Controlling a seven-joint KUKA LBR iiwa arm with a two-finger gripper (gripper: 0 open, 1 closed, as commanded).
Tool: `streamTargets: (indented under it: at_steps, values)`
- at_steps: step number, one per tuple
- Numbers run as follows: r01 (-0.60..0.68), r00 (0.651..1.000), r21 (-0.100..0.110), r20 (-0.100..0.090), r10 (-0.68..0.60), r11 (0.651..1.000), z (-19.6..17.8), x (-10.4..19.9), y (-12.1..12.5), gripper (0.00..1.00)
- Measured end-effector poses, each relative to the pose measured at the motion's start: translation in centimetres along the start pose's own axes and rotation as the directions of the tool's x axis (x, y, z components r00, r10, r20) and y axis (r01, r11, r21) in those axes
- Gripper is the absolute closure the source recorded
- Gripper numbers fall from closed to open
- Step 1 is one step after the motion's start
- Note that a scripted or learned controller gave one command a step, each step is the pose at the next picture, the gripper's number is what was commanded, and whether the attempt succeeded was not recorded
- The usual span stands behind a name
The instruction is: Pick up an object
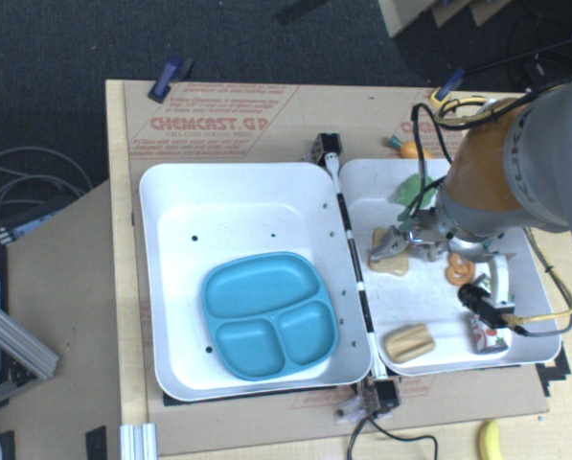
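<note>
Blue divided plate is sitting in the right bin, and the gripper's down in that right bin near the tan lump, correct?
Not quite. The camera view shows the blue divided plate in the left bin, not the right. The gripper is indeed in the right bin, by the tan lump.

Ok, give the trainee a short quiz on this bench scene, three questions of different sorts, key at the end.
1. True or false: the blue divided plate lies in the right bin.
2. Multiple choice: how many compartments does the plate have? A) two B) three C) four
3. Fill in: the hand sits over the right bin, just above a small ____ coloured object.

Key
1. False; it lies in the left bin.
2. B, three.
3. Tan. A similar tan block lies nearer the bin's front edge, apart from the hand.
</note>
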State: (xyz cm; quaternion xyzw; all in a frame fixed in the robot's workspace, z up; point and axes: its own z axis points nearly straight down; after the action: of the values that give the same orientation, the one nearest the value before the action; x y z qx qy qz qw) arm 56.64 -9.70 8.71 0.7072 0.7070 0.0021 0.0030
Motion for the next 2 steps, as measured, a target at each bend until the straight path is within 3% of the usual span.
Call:
streamTargets:
  at_steps: [1, 2]
  values:
    - [0.000, 1.000, 0.002, 0.001, 0.000, 1.000, 0.1, 0.4, 0.4, 0.00]
    - [0.001, 1.000, 0.002, -0.001, -0.001, 1.000, 0.1, -0.6, 2.6, 0.00]
